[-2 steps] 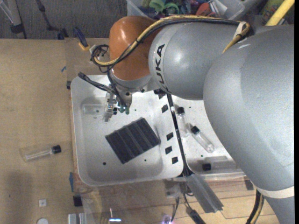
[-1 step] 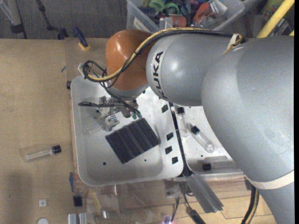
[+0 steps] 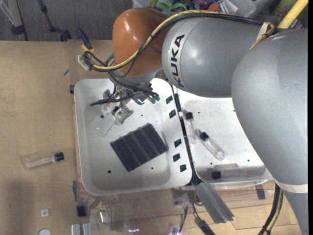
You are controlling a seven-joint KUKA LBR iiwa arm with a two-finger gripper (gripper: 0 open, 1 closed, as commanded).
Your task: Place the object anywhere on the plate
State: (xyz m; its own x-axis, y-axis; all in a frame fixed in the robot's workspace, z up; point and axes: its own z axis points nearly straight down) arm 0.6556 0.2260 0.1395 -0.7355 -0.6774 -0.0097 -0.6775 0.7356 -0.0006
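My two-finger gripper (image 3: 119, 107) positioned low over left white bin (image 3: 88, 175), upper area. Finger state: cannot tell. Dark ribbed rectangular plate (image 3: 139, 146) lies flat at bin centre, just below gripper. Clear plastic vial with black cap (image 3: 210, 144) lies in right white bin (image 3: 230, 177), apart from plate.
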